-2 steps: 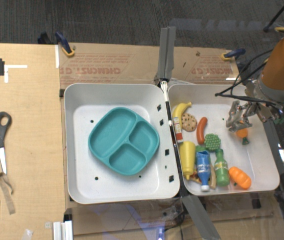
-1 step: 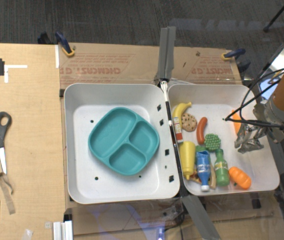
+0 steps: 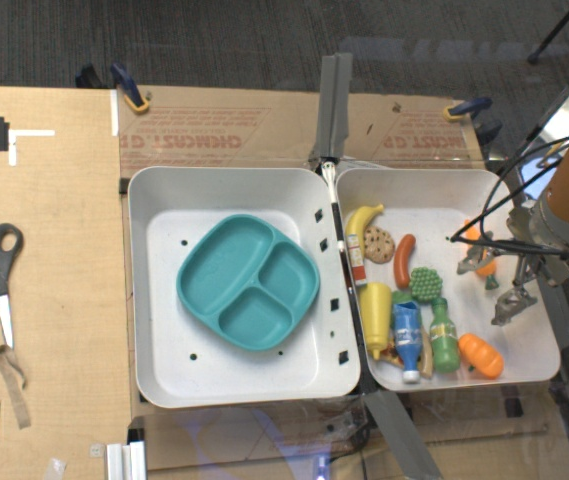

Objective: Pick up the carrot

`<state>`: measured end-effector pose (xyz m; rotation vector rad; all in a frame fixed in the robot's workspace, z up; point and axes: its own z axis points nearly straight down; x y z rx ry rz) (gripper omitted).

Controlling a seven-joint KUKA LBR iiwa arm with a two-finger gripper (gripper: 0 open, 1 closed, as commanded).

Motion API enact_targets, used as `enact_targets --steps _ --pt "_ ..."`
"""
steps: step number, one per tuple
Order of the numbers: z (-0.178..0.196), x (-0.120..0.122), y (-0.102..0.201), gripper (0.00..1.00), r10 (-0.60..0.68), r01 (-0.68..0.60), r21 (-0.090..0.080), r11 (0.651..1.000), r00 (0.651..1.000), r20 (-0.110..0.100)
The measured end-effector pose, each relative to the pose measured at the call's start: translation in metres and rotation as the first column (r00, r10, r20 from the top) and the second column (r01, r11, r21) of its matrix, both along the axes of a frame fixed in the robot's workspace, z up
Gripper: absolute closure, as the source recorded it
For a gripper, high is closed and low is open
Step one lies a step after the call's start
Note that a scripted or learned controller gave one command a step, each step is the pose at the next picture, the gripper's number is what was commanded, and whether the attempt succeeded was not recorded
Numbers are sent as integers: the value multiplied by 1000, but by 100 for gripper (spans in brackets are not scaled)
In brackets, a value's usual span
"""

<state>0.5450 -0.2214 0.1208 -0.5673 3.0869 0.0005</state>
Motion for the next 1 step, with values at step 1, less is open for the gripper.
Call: enact_targets --steps 1 --pt "-28 31 1 0 -156 156 0 988 988 3"
